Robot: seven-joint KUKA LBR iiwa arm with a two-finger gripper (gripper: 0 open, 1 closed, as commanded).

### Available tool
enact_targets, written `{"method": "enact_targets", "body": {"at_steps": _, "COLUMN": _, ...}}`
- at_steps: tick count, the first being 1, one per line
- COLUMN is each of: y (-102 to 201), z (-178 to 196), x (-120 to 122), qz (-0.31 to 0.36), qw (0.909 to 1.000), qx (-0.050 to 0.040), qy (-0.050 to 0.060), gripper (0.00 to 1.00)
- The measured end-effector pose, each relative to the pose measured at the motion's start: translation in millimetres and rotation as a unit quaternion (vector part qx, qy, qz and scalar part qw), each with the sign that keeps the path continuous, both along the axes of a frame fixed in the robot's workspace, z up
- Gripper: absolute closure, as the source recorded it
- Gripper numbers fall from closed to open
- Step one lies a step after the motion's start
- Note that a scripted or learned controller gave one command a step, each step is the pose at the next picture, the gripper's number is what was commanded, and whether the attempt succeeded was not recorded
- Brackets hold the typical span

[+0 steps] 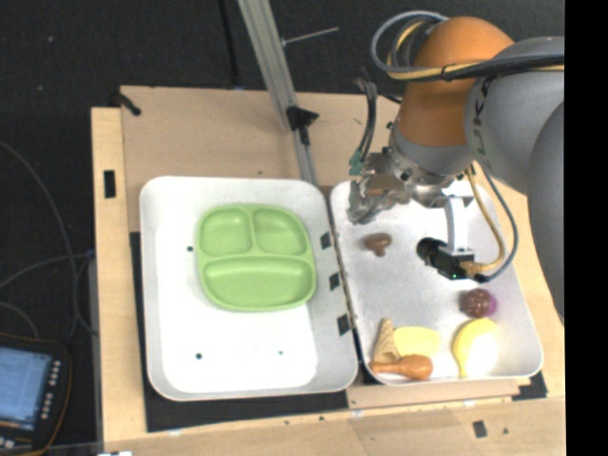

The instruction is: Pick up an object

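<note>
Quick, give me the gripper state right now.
Gripper: open or shut cannot be told; it hangs just above a small brown object in the right bin, holding nothing visible.

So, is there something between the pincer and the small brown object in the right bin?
Nothing visible. The pincer is just above the small brown object near the right bin's left wall, with bare bin floor between them. The other items lie further away, along the bin's near and right sides.
</note>
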State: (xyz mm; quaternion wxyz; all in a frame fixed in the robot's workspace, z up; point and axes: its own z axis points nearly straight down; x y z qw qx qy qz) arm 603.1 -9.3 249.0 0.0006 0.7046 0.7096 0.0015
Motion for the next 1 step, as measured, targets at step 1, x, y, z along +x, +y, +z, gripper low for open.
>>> {"method": "enact_targets", "body": {"at_steps": 1, "y": 51.7, "z": -9.7, "x": 9.5, "qz": 0.0, "qw": 1.0, "qx": -0.0001, "qy": 0.001, "gripper": 1.0}}
